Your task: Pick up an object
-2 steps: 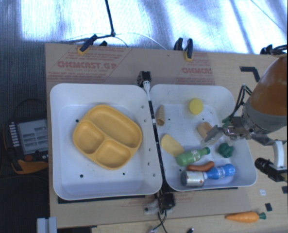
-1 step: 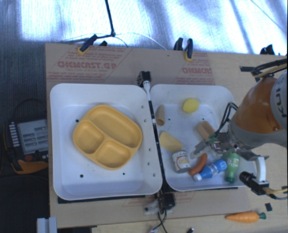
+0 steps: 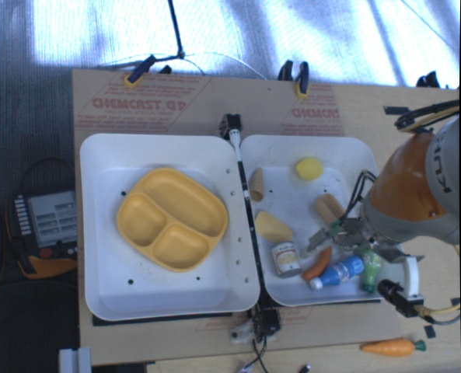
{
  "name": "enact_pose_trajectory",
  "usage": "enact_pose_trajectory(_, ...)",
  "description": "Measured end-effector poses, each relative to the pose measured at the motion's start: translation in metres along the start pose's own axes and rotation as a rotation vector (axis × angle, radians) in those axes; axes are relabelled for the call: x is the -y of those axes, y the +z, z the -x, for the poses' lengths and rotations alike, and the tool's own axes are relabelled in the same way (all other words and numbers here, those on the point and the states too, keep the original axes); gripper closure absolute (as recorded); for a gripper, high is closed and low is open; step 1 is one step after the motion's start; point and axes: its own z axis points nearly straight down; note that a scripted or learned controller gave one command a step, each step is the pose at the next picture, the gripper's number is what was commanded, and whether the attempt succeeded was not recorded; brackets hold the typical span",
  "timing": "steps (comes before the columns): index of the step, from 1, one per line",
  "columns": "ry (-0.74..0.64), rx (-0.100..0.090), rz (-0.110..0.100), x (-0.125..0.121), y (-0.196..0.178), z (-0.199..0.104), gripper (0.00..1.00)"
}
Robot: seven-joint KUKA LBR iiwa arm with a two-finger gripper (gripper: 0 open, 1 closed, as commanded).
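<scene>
Two white bins side by side on the tabletop [image 3: 98, 92], seen from above at a slant. Grey arm with orange band [image 3: 405, 181] reaching in from the right, pincer [image 3: 333, 233] low inside the right bin [image 3: 354, 150], fingers apparently parted, nothing visibly between them. Just below the pincer: an orange carrot-like piece [image 3: 318, 263], a blue bottle [image 3: 339, 273] and a green bottle [image 3: 371, 271], all crowded together. Just above it, a tan cylinder [image 3: 329, 206]; to its left, a pale yellow wedge [image 3: 271, 226] and a small jar [image 3: 286, 257]; further up, a yellow round piece [image 3: 309, 168]. Well off to the left, in the left bin [image 3: 94, 162], a yellow divided plate [image 3: 172, 218]. No single target settled yet, by the look of it. Likely trouble: closing among tightly packed items and nudging the carrot-like piece or the blue bottle aside instead of trapping either; round shapes prone to rolling or squirting out of a shallow pinch; two things caught at once.
</scene>
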Motion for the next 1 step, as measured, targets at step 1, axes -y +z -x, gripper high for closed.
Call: enact_pose_trajectory(1,0.003,0.006,0.004,-0.0007,-0.0105,0.0025,1.0)
